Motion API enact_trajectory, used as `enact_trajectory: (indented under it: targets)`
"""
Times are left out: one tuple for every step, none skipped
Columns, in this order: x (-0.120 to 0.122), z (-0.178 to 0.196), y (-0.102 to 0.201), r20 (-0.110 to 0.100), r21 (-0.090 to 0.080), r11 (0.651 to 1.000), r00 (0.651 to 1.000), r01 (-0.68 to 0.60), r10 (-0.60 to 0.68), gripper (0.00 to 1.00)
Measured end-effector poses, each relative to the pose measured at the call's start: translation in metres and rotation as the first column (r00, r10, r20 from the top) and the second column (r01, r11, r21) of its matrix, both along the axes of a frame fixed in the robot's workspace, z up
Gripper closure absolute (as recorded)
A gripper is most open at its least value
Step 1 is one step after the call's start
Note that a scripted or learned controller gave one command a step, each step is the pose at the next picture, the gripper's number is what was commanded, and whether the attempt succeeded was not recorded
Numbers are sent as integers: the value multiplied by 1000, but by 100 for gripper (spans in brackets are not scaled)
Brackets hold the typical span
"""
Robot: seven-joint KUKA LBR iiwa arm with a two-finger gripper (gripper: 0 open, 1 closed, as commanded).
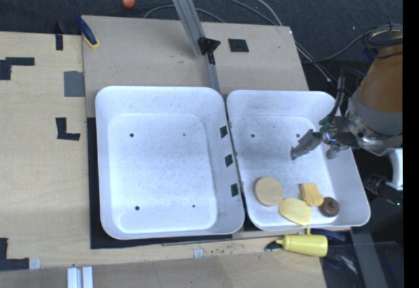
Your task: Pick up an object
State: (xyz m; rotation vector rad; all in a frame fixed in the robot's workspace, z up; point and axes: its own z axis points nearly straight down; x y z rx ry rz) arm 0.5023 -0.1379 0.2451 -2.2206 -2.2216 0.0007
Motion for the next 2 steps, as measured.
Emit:
enact_trajectory:
  targets:
    - [-13,17,-39,1,-1,1000,1000,3,-3,0]
    - [6,61,-76,4,-2,1000,1000,2,-2,0]
